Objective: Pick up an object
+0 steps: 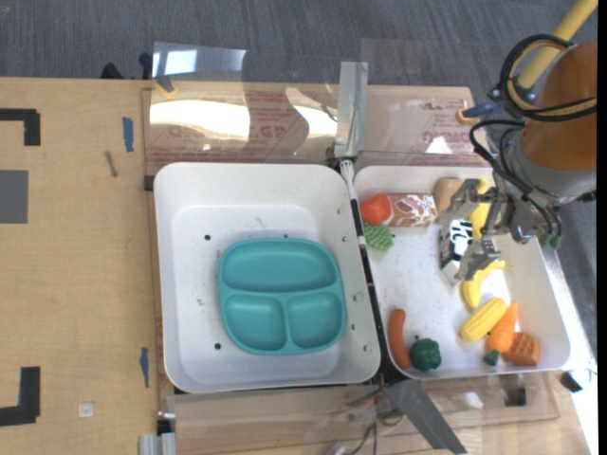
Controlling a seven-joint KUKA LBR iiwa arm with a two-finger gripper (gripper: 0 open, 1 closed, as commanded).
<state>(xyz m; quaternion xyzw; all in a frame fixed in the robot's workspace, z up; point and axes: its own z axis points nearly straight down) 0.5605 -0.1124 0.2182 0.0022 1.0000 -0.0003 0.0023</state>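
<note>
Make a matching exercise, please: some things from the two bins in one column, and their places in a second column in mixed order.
Things:
1. teal divided plate
2. tomato
3. broccoli
4. corn cob

Places:
A. near edge of the right bin
B. left bin
C. far left corner of the right bin
D. right bin, beside the orange carrot

Pairs: 1-B, 2-C, 3-A, 4-D

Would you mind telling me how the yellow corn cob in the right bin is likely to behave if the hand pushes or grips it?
The corn cob looks rounded and tapered, so it may roll or swivel. It appears to be glossy toy plastic: probably light, stiff, somewhat slippery. The orange piece beside it might get nudged.
</note>
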